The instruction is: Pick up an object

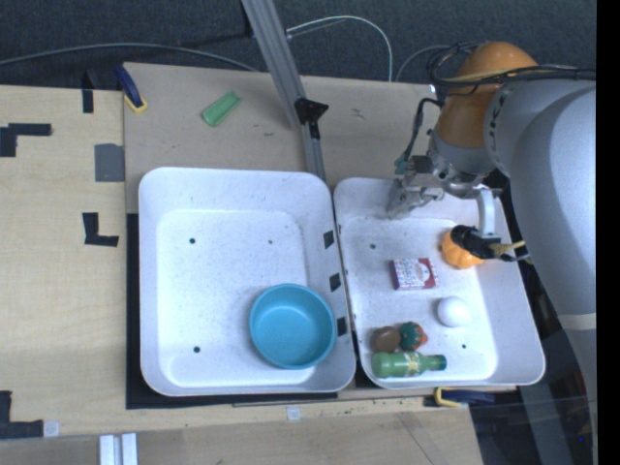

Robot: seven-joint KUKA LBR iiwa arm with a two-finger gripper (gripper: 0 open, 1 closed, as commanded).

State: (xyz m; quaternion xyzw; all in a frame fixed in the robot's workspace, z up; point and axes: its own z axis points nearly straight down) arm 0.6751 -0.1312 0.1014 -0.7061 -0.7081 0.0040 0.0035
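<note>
Candidate objects all lying in right bin (504, 352): red-and-white card packet (414, 274) near bin middle, white ball (452, 311) just below and right of it, orange toy (462, 247) against right wall, brown lump (387, 338) touching green-and-red piece (414, 335), green bottle (408, 363) lying on its side along near edge. Nothing lifted yet; every item resting on bin floor. End effector (412, 195) hovering over far left corner of right bin, well apart from all items, nothing between its tips; opening too small and blurred to read, so cannot tell wide or narrow. Grey arm (552, 172) with orange band (480, 90) coming in from right, looming over orange toy side. Left bin (160, 260) holding only blue bowl (292, 325) near its front right. Green block (220, 108) and blue-yellow clip (131, 89) lying loose on counter (58, 260) beyond bins. Risks, judging from here: descending at current spot probably closing on bare bin floor; ball likely rolling away on a glancing touch; flat packet hard to get under; brown lump and green-and-red piece crowding, so grabbing both or nudging one; bin wall close enough to foul one side.
</note>
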